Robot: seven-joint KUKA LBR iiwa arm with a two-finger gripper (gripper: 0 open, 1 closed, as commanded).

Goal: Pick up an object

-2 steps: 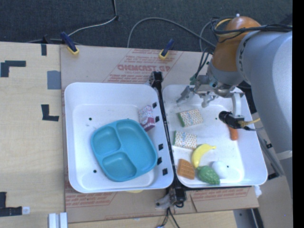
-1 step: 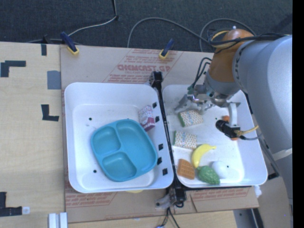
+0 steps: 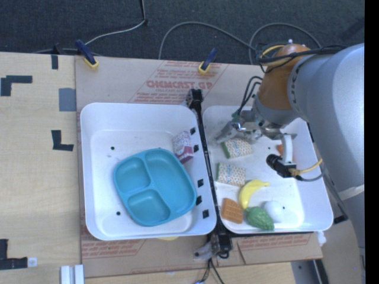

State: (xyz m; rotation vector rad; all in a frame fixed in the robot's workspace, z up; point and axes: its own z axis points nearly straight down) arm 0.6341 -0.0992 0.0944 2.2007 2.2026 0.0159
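Camera view: gripper point(image 3: 237, 130), fingers spread and holding nothing, poised over patterned cracker point(image 3: 238, 148) near right bin point(image 3: 308, 218)'s far-left corner, ready to grasp.

The light is even and bright, with soft shadows. The white bins point(image 3: 95, 158) are almost overexposed. The picture is slightly blurry, and the arm point(image 3: 331, 99) is out of focus.

a pale green-speckled square pad point(image 3: 238, 148) lies flat in the right bin point(image 3: 314, 215) (upper left part).
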